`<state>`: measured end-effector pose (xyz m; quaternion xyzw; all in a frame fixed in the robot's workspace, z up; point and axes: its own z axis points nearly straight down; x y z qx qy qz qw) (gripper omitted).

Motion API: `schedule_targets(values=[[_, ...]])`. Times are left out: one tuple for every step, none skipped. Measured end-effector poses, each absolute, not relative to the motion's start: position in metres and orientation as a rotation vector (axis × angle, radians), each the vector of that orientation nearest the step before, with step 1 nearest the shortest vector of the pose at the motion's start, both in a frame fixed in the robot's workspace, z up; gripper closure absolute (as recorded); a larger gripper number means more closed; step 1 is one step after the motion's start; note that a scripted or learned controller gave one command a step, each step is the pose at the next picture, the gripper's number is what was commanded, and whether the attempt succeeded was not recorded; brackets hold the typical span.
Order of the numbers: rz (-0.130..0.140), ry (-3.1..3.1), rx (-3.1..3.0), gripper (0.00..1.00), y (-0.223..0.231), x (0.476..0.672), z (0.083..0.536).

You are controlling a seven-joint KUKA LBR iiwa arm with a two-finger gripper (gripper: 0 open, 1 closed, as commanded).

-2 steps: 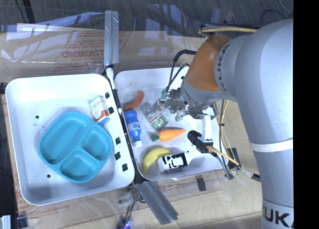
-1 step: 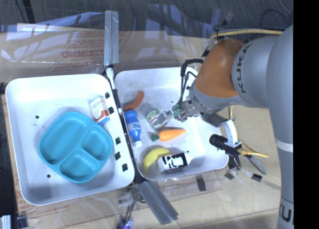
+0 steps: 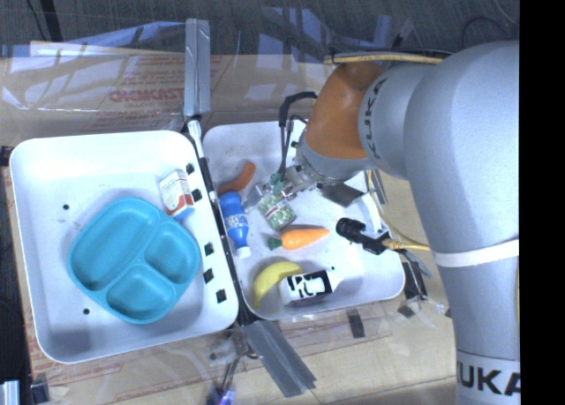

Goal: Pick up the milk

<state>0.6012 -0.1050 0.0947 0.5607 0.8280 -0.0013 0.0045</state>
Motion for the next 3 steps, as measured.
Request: schedule_targets(values=[[-0.001,2.382,2.048,0.00,-0.158,0.573,0.178],[-0.002,2.399,2.029,0.00,-0.196,0.588,0.092],[-0.023,2.751,1.476,0.00,-0.142,0.595,0.097]])
